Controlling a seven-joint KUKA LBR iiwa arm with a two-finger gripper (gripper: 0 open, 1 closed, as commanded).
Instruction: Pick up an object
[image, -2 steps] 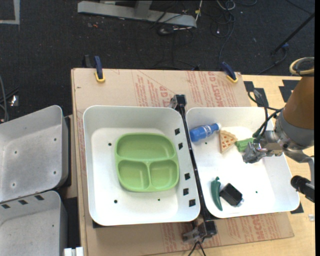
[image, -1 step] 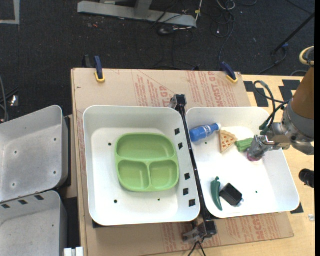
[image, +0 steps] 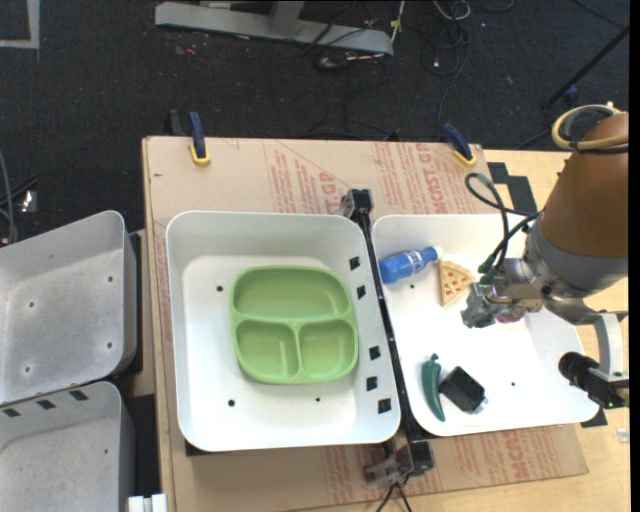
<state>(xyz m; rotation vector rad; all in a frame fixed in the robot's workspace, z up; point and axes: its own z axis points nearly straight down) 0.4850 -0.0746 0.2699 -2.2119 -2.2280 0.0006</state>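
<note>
The right bin (image: 540, 400) holds a blue bottle (image: 407, 264) at its back left, a pizza-slice toy (image: 454, 283) beside it, a green pepper-like piece (image: 432, 386) and a small black block (image: 464, 389) near the front. My gripper (image: 482, 308) hangs over the middle of this bin, just right of the pizza slice and a little above the floor. The wrist body hides its fingers.
The left bin (image: 200, 400) carries a green three-compartment plate (image: 295, 323). A black divider clamp runs between the two bins. Spare white bins (image: 60, 300) lie off the bench at the left. The arm's orange band (image: 595, 190) covers the right bin's far right corner.
</note>
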